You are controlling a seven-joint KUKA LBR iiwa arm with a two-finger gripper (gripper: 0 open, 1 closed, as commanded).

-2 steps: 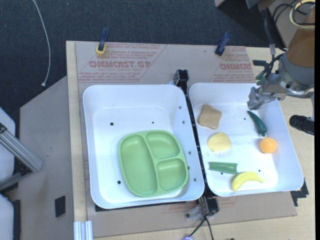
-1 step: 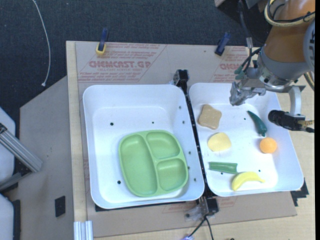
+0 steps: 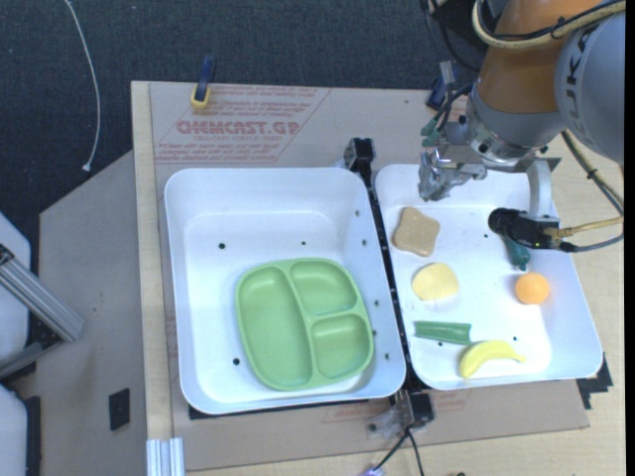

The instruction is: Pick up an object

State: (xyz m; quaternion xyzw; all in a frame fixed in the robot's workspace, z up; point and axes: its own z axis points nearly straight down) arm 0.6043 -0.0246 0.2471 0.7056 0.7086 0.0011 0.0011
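The right bin (image 3: 566,350) holds a tan slice of toast (image 3: 416,232), a pale yellow round piece (image 3: 435,282), an orange ball (image 3: 533,289), a green stick (image 3: 442,332), a yellow banana (image 3: 490,357) and a teal-handled tool (image 3: 519,253). My gripper (image 3: 435,186) hangs over the bin's far left corner, just above and behind the toast. Nothing shows between its fingers.
The left bin (image 3: 198,266) holds a green divided plate (image 3: 303,321). A black clip (image 3: 359,154) sits at the bins' far joint. A blue and yellow clamp (image 3: 203,85) sits on the board's far edge. A black camera unit (image 3: 520,227) juts from the arm over the right bin.
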